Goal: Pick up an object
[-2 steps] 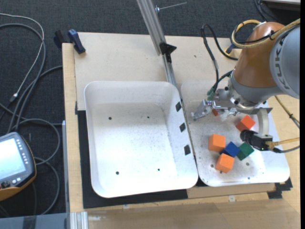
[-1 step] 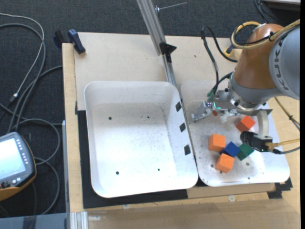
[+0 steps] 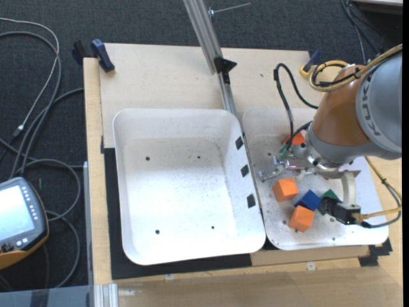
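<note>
The arm [image 3: 358, 117] hangs low over the right bin [image 3: 271, 232], presumably to grab an orange block [image 3: 285, 188] below its end effector [image 3: 281, 162]. I cannot tell that part's state.

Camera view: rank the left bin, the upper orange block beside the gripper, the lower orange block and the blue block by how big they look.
1. left bin, by far the largest.
2. upper orange block and lower orange block: look alike, no ranking.
3. blue block: looks slightly smaller, though it is partly hidden by the arm, so unsure.
</note>
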Tool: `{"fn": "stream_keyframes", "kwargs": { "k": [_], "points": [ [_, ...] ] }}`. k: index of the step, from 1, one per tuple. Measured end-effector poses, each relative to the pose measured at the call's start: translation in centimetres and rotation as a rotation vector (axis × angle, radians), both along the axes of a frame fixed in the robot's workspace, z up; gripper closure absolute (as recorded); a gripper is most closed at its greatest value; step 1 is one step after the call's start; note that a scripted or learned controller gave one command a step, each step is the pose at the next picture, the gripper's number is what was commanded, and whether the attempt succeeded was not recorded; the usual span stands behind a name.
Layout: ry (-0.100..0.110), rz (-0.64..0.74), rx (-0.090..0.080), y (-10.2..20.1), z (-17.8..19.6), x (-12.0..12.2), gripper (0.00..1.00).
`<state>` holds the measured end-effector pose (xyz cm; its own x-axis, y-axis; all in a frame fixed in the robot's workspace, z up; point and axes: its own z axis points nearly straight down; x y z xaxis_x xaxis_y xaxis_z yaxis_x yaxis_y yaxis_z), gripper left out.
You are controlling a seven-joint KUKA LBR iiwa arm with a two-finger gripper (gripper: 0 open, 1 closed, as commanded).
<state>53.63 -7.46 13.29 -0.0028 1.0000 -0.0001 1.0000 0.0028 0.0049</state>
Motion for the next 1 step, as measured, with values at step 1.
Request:
{"fn": "stream_keyframes", "kwargs": {
  "k": [1],
  "points": [
    [0.011, -0.005, 0.002, -1.39, -3.53, -3.90, 0.00]
  ]
}}
